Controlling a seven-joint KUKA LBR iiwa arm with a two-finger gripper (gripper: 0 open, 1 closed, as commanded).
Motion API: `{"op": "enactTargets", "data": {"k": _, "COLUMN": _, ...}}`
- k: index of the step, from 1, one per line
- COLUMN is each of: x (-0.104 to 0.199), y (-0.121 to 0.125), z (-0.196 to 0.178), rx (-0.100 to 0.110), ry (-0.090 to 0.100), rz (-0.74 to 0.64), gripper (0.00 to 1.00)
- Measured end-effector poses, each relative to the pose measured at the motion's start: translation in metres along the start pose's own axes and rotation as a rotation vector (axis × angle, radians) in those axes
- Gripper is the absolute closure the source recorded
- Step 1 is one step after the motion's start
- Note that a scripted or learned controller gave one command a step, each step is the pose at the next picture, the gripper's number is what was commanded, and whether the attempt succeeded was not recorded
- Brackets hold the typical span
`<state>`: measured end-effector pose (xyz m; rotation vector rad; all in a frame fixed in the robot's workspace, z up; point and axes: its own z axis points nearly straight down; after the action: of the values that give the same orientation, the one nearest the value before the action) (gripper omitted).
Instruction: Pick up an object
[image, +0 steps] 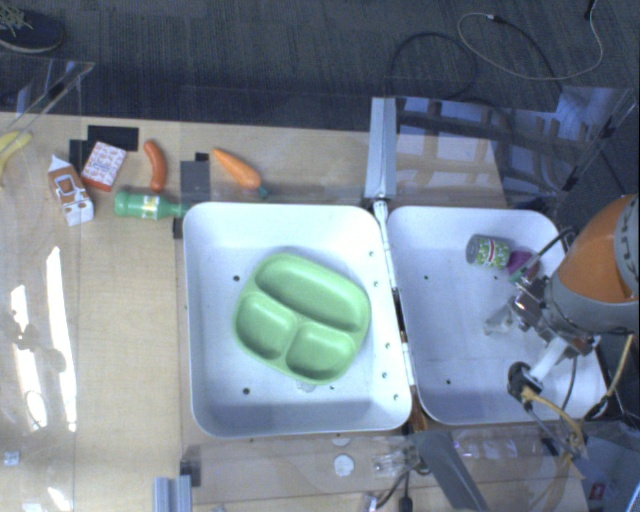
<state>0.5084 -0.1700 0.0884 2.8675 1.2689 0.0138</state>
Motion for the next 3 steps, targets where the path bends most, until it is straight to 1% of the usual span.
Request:
{"op": "enactTargets", "data": {"k": 1, "x": 0.108, "y": 0.087, "z": 0.004, "rx": 0.004, "ry": -0.004, "rz": 0.173, "gripper": 0.0}}
{"op": "enactTargets", "data": {"k": 2, "x": 0.002, "y": 0.037, "z": 0.001, "rx": 0.003, "ry": -0.001, "rz": 0.019, "gripper": 0.0}}
{"op": "enactTargets", "data": {"k": 3, "x": 0.076, "y": 0.106, "z": 0.004, "rx": 0.042, "ry": -0.028, "rz": 0.336, "gripper": 0.0}}
